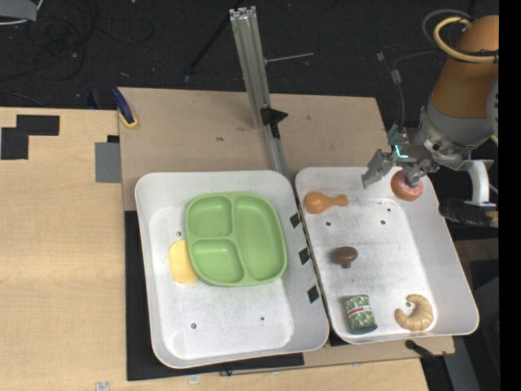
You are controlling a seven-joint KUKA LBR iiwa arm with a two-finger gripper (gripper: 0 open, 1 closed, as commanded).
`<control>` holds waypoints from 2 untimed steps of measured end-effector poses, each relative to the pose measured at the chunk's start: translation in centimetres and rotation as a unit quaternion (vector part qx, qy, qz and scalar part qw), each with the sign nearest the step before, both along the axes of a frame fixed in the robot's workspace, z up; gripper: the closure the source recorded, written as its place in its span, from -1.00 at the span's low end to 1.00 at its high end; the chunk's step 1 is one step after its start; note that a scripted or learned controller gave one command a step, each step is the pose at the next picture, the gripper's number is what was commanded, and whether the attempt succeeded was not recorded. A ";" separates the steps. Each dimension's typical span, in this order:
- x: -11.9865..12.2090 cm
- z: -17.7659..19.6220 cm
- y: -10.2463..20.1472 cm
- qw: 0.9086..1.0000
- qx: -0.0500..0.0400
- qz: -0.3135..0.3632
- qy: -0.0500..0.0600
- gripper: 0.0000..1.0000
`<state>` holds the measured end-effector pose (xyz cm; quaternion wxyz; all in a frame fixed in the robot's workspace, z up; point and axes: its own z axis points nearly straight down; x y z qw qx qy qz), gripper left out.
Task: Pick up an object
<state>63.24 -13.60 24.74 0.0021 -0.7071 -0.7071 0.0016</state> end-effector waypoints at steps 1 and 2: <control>0.1 0.1 0.0 1.000 0.000 0.000 -0.001 -1.00; 0.3 -6.2 0.3 1.000 0.000 0.000 0.001 -1.00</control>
